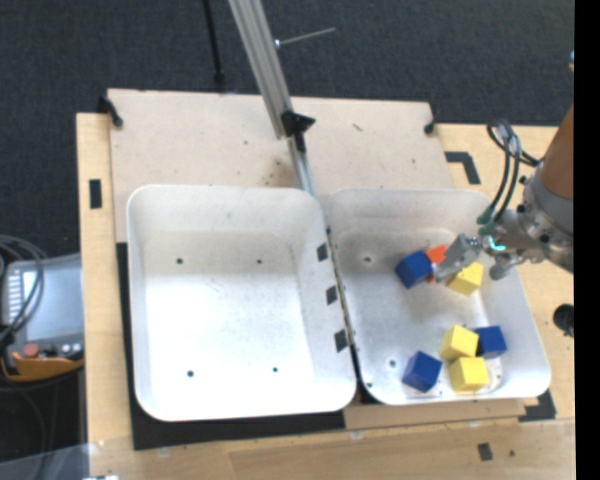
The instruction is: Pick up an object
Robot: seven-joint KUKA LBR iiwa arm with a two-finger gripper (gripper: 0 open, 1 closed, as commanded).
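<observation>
My pincer (467,259) sits low in the shallow white plastic bin on the right (380,218), reaching in from 3 o'clock with my grey wrist behind it. Its 2 fingers stand a little apart, and a small yellow foam cube (466,279) lies right at their tips; I cannot tell whether the cube is truly between them or just touching below them. Just beside it, toward 9 o'clock, a small orange block (437,255) peeks out, and touching that is a blue foam cube (413,268).

Toward 6 o'clock from my pincer, well apart from it, 4 more cubes cluster near the bin's front wall: a yellow cube (460,342) with a darker blue cube (491,340) touching it at 3 o'clock, another yellow cube (470,373) just below them, and a blue cube (422,370) at 9 o'clock of that one.

The shallow white plastic bin on the left (230,298) lies alongside, its rim meeting the right bin's. Both rest on the pale wooden worktop (270,128), where a slanted aluminium rail (260,48) rises at 12 o'clock.
</observation>
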